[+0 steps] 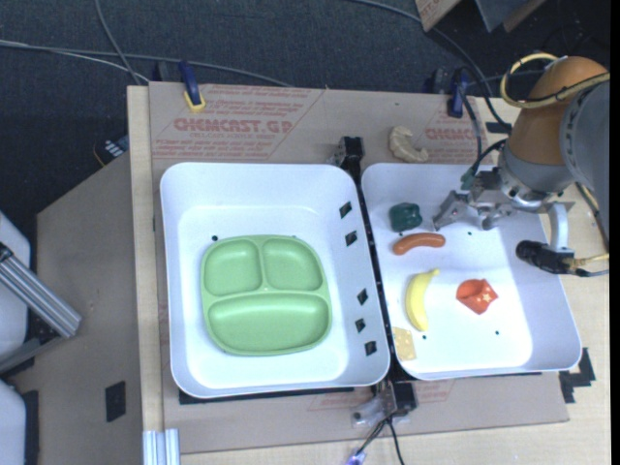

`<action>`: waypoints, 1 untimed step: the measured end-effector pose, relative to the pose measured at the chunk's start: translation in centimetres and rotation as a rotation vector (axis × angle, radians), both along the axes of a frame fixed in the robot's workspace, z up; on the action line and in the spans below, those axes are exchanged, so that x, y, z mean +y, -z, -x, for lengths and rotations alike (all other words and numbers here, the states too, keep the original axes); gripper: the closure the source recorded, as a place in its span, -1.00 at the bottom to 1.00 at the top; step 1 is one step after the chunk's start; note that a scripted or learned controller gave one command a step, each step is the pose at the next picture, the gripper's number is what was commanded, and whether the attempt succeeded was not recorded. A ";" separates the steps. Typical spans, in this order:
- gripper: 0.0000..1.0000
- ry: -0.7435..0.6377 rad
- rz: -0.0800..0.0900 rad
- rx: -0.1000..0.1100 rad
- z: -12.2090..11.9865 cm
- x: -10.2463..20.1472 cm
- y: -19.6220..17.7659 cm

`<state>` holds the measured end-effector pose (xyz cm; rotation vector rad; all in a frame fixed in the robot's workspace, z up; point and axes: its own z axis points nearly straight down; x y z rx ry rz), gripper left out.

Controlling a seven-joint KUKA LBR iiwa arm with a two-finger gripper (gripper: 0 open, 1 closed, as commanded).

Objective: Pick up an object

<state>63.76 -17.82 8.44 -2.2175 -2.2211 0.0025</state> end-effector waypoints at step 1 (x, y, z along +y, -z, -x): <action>1.00 -0.001 0.001 -0.004 -0.1 0.0 -1.3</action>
